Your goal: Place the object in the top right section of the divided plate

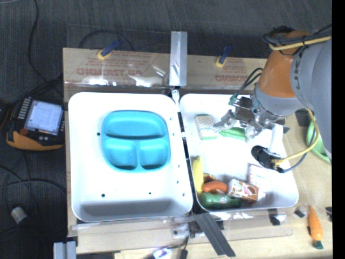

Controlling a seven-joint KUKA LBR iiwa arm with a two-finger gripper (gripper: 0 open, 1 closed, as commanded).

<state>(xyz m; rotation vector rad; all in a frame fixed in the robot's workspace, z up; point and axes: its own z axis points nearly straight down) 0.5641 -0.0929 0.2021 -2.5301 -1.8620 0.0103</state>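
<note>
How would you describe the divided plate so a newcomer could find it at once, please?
Look at the left white bin. The divided plate lies near its middle: bright blue, oval, with one long section and two smaller ones. It is the sole item there, unlike the food toys in the neighbouring bin.

Worktop on dark carpet, seen from above

A pale wooden worktop [302, 139] stands on dark grey carpet [32, 209]. Black cables [21, 4] trail across the floor at the left, near a small handheld device with a lit screen [40, 117]. Blue and yellow clamps [109, 49] grip the worktop's far edge.
</note>
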